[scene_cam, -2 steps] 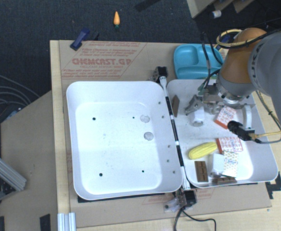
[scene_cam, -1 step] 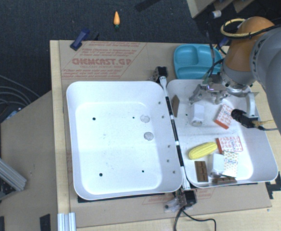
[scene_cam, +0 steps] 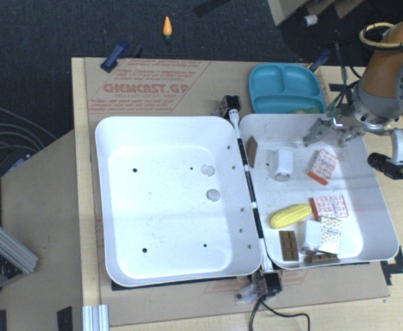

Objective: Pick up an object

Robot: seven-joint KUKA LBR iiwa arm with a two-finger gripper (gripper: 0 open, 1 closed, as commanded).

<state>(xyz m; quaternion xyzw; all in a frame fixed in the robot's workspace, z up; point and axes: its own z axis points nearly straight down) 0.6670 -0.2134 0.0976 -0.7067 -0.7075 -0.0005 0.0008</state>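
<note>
end effector point(scene_cam: 334, 131) over far right corner of right bin point(scene_cam: 388, 219) | fingers apparently spread, nothing between, view poor | nearest object: red-white packet point(scene_cam: 323, 165) just below-left, long axis diagonal | yellow corn point(scene_cam: 290, 215) farther toward near edge

Bright, even light from overhead washes the two white bins point(scene_cam: 181, 192) nearly featureless, with mild glare on their floors. Shadows are soft and short, falling just under the bins' rims. The dark floor point(scene_cam: 43, 19) beyond the worktop point(scene_cam: 153, 81) reads grainy, and small items look slightly soft.
</note>
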